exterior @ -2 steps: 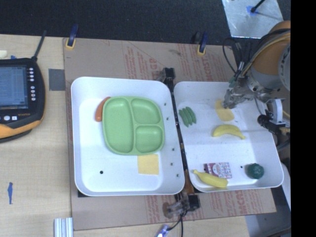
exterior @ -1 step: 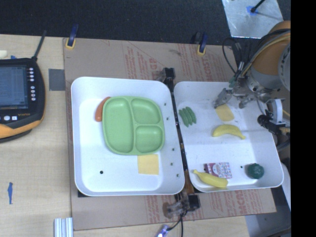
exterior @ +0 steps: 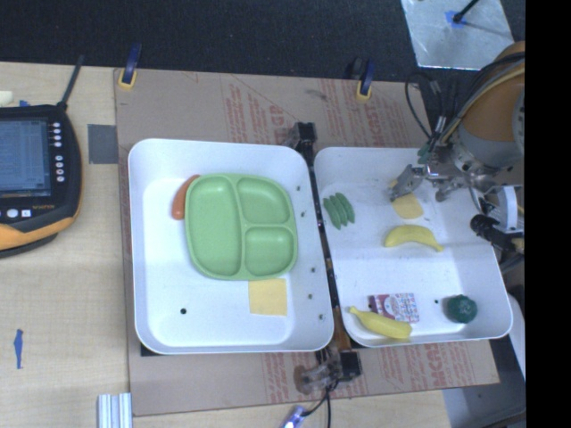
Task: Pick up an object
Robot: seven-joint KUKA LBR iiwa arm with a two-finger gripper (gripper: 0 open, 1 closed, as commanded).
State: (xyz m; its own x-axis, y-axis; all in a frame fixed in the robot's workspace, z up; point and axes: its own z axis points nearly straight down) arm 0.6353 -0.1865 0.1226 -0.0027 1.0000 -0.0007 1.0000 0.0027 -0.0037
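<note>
Orange-and-black, the teach pendant (exterior: 31, 181) lies at the bench's left edge, its screen facing up. To its right sits the left bin (exterior: 143, 239), which carries a green divided plate (exterior: 239, 226) near its middle, tilted a little so its long axis runs from upper left to lower right. An orange-red sausage-like piece (exterior: 181, 198) peeks out from under the plate's upper-left rim. Just below the plate, touching or nearly touching its lower rim, a flat yellow cheese slice (exterior: 268, 296) lies toward the bin's near edge.

In the right bin (exterior: 357, 163), a green pod-like piece (exterior: 339, 209) lies by the left wall, its long axis running from upper left to lower right. Along the near edge a yellow banana (exterior: 381, 325) lies almost level, slightly lower at its right end, with a small red-and-white packet (exterior: 394, 306) just above it. Near the bin's middle a second banana (exterior: 413, 237) lies roughly level, curved ends drooping, tip pointing right. Just above it is a small pale yellow chunk (exterior: 409, 207). The gripper (exterior: 417, 180) hovers at that chunk's upper edge, fingers seemingly spread apart with nothing pinched between them, though the view is small and cluttered there. A dark green round object (exterior: 461, 308) rests in the near right corner
</note>
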